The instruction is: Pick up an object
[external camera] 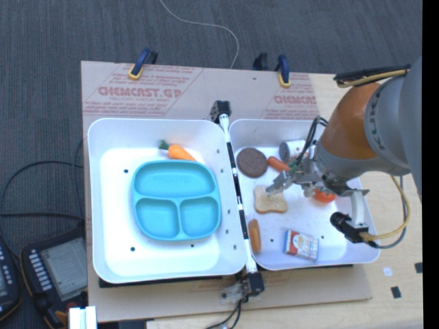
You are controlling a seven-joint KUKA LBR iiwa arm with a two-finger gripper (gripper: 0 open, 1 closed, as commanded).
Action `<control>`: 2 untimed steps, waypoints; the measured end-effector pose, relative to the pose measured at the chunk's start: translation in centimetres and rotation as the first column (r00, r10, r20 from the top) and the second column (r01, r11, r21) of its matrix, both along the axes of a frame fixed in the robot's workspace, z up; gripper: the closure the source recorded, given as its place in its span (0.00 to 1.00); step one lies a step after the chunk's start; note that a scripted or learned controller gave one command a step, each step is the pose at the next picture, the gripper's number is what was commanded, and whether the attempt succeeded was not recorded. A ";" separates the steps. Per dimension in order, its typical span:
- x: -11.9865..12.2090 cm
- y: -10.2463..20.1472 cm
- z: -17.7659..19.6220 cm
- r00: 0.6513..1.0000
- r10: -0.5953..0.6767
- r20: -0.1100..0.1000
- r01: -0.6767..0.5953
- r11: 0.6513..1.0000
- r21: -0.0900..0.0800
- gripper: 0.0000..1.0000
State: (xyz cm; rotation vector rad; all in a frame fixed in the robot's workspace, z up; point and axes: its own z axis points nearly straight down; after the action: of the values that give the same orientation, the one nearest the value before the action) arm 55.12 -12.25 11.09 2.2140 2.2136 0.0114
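The gripper (281, 181) hangs low inside the right bin (357, 252), its two metal fingers slightly parted with their tips just above the top edge of a slice of toast (271, 200); nothing sits between them, so it is released and holds no object. The toast lies directly below and a little to the camera's left of the fingertips. Just up and left of the gripper rests a dark brown round patty (252, 162), and right beside it, just above the fingers, a small orange carrot piece (278, 163). Close on the arm's side of the gripper, a red tomato-like item (324, 196) peeks out under the wrist. Further down from the gripper lie a hot dog (254, 234) and a small printed packet (301, 244). Well apart, across the divider, the left bin (113, 259) holds a blue divided plate (177, 199) and a carrot (180, 152).
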 end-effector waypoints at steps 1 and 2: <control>0.0 0.0 0.9 1.000 0.000 -0.001 0.000 1.000 0.000 1.00; 0.0 0.0 0.9 1.000 0.000 -0.001 0.000 1.000 0.000 0.00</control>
State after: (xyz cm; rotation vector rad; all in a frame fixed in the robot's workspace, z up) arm 55.11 -12.25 12.03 2.2139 2.2145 0.0099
